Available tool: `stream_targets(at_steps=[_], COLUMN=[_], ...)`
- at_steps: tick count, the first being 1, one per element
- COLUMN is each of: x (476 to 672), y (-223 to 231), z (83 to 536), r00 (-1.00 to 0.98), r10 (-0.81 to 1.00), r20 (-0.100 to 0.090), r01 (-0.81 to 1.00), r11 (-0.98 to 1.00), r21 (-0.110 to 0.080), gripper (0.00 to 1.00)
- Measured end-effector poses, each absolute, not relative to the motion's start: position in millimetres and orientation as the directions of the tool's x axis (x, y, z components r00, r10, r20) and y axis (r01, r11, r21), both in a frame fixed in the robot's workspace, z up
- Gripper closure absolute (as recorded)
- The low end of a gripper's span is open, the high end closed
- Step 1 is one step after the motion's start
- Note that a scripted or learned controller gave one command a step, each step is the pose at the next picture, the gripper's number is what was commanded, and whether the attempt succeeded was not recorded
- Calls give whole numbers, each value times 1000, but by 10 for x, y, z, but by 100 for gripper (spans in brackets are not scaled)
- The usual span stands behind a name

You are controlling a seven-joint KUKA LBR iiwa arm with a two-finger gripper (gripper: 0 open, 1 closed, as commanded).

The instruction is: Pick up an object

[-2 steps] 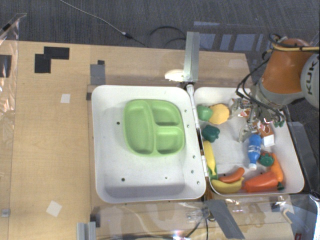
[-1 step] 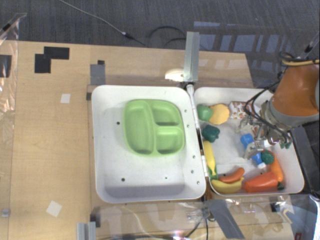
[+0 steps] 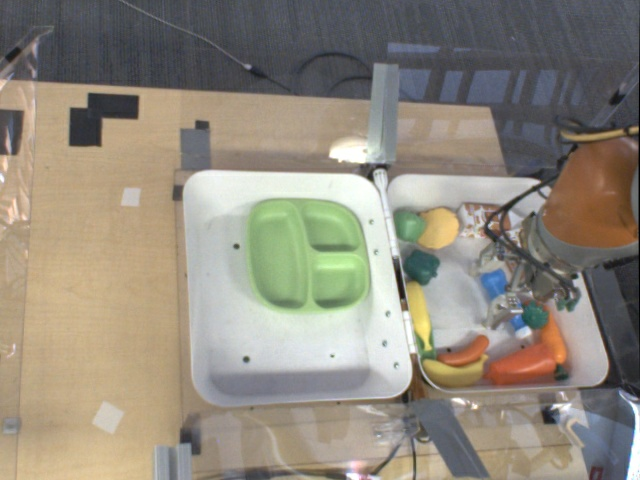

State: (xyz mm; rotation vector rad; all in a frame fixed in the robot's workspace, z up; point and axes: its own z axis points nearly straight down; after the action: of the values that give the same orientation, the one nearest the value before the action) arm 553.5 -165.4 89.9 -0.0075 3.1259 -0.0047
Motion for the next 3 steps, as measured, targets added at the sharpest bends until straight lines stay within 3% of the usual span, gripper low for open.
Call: stream_targets(at_steps=[1, 2, 3], x=[5417, 5995, 5565], y=[-1318, -1496, -1610], z=[904, 892, 897], r00=[-1000, -992, -968], r10=[14, 123, 252], r20=[-16, -14, -14], r01=[14, 123, 252], r11=[1000, 992, 968], r21=[-2, 0, 2], gripper=[0, 0, 0])
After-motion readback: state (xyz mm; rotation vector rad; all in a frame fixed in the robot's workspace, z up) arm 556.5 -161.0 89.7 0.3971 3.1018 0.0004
